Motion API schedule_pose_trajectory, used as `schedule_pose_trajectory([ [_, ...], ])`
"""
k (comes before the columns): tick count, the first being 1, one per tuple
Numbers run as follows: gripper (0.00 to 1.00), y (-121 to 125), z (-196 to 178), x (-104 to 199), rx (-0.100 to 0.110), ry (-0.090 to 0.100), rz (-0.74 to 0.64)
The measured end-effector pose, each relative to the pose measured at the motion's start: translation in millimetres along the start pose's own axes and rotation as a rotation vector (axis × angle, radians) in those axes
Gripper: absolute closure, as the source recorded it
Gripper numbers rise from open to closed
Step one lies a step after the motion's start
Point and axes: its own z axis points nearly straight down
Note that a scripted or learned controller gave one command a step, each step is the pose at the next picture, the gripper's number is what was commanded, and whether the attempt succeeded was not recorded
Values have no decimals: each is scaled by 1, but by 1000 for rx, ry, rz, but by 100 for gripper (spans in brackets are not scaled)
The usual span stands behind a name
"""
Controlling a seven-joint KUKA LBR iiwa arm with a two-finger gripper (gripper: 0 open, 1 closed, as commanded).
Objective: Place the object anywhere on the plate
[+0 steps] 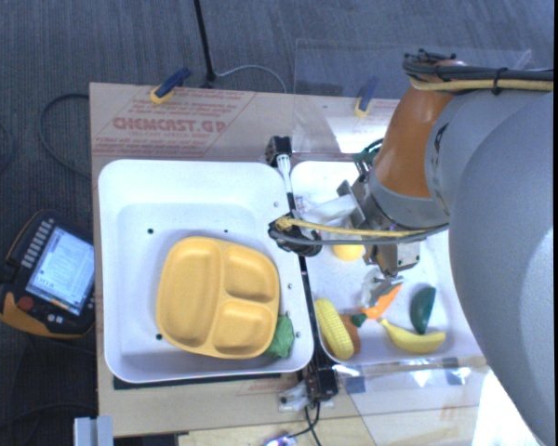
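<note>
Plate: yellow, divided into compartments, lying in the left bin toward its front-right corner; nothing rests on it.
Green leafy piece: tucked at the plate's front-right edge, against the left bin's right wall.
Corn: at the right bin's front-left corner.
Carrot: the likely object, small and orange, in the middle of the right bin, directly under the gripper.
Gripper: low over the carrot; whether it is parted or closed cannot be told.
Banana: near the right bin's front edge, with a dark green vegetable just behind it.
Handling: the carrot looks like light, stiff, smooth plastic, so it may slip; best pinched across its thicker middle.
</note>
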Motion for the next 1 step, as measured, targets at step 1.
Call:
schedule_pose_trajectory([
  [1, 0, 5, 13, -2, 0, -3, -242],
])
